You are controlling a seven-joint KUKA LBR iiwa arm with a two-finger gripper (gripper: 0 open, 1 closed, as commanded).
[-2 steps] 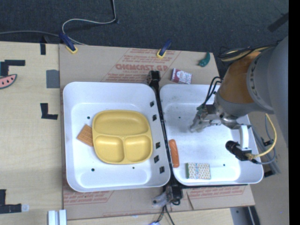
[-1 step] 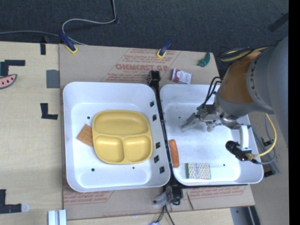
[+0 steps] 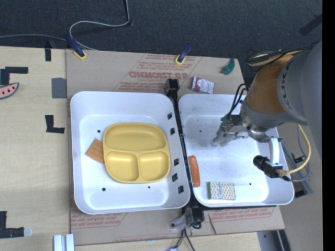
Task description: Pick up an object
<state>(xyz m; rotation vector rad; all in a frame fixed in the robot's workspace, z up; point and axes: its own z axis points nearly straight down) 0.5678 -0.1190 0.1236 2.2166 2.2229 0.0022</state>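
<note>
The gripper (image 3: 222,138) hangs low over the right shallow white plastic bin (image 3: 209,109); finger spacing cannot be determined. One orange carrot-shaped toy (image 3: 194,171) and one flat patterned packet (image 3: 221,190) lie nearby. One yellow three-compartment plastic plate (image 3: 137,151) fills the left bin (image 3: 86,109).

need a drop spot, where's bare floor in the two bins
Left bin: crowded; the yellow divided plate fills its middle, with bare strips along the back and front walls. Right bin: bare floor between the pincer, the orange carrot and the patterned card; also behind the pincer.
</note>
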